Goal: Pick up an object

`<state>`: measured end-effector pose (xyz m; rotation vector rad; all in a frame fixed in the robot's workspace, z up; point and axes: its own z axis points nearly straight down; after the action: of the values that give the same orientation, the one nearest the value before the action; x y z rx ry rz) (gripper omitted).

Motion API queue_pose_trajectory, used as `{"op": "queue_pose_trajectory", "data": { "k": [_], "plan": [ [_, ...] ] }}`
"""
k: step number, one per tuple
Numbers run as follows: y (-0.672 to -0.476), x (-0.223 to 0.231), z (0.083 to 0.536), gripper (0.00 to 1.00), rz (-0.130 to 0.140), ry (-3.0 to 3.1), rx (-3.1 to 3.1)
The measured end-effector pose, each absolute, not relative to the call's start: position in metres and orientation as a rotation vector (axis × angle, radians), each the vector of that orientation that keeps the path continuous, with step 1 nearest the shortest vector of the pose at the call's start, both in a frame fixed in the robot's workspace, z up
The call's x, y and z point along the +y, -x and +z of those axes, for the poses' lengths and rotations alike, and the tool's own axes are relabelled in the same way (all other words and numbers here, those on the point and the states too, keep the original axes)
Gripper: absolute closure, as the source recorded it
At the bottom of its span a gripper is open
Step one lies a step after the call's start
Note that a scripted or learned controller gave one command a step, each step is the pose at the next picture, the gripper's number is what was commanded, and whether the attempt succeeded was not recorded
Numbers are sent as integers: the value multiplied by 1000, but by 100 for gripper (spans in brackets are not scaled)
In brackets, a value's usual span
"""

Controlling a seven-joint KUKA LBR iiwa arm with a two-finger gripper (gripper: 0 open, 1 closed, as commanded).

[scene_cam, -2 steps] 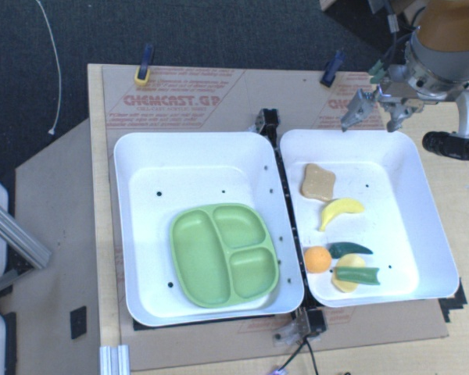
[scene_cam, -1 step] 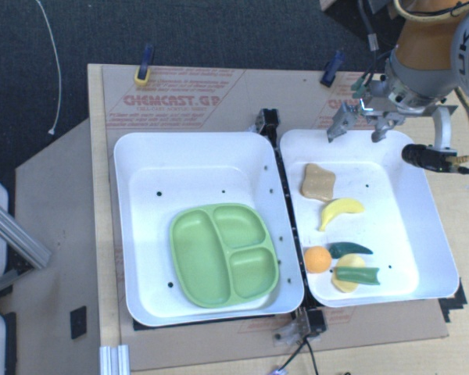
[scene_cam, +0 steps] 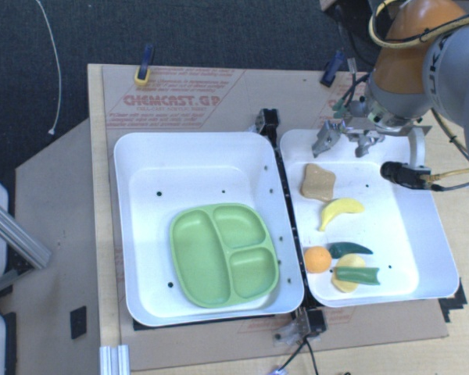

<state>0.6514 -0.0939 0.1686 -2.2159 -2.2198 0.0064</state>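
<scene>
Camera view, upper right of frame: gripper (scene_cam: pixel 345 141) hangs over the right bin's (scene_cam: pixel 422 233) far rim, fingers spread wide, holding nothing. Bread slice (scene_cam: pixel 318 182) lies just below it, banana (scene_cam: pixel 340 210) beyond. Nothing grasped; pick judged not yet begun.

Brightness: even and fairly bright over my bench.
Glare: both white bins (scene_cam: pixel 141 209) look washed out, near overexposed.
Shadows: soft and short under my wrist.
Dark zones: the floor beyond my bench.
Sharpness: slightly soft and grainy throughout.
</scene>
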Motion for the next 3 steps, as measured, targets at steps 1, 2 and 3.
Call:
{"op": "queue_pose_trajectory", "data": {
  "k": [1, 2, 3],
  "plan": [
    [-646, -95, 124, 0, 7, 2218, -2217],
    [-648, -95, 139, 100, -1, 2223, -2222],
    [-651, -101, 202, 100, -6, 2227, -2225]
  ]
}}
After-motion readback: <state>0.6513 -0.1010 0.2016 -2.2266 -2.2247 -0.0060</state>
